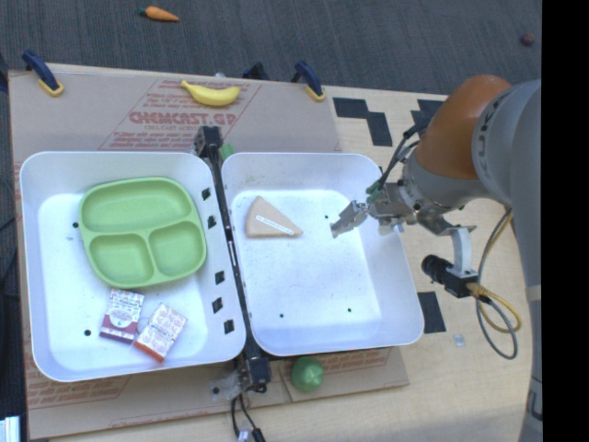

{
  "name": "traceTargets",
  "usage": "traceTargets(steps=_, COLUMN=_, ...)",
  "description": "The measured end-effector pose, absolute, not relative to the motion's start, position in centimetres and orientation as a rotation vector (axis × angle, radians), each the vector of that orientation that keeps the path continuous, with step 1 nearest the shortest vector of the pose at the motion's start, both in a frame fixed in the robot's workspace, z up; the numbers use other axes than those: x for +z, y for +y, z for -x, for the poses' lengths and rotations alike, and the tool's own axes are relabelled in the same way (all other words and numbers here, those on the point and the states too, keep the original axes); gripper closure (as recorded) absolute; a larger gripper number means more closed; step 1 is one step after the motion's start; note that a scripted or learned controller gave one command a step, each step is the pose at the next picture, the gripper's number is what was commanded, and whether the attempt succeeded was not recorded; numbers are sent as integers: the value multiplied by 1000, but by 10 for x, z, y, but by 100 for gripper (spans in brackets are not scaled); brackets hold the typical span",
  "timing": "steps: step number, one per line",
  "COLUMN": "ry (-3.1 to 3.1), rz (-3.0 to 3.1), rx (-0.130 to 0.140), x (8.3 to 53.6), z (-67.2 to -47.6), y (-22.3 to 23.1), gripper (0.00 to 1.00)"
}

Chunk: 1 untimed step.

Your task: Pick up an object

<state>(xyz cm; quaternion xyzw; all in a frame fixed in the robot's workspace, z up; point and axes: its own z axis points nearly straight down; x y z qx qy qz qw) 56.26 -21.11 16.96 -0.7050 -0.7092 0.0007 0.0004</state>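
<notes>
a light wedge, waiting in the right bin

the tan, triangular toy sandwich wedge (270, 220) lay flat in the right white bin (391, 293), toward its upper left corner, alone there. the gripper (349, 219) hung just inside that bin's right side, well apart from the wedge and holding nothing; whether it was released or clenched could not be told from this slant. the wedge looked light, stiff and smooth, probably plastic, so it would likely slide if nudged; closing across its two long sides near the broad end seemed the safest hold.

counted: two white bins; one wedge; in the left white bin (32, 274), one green three-part plastic tray (143, 228) and two small red-and-white packets (143, 323); on the surface beyond, one yellow toy banana (211, 92) and one green ball (307, 373).
</notes>
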Motion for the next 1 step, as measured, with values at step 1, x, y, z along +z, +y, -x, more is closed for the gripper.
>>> traceTargets(steps=1, ry=-2226, rz=2215, rx=-1, x=188, z=-596, y=-211, gripper=0)
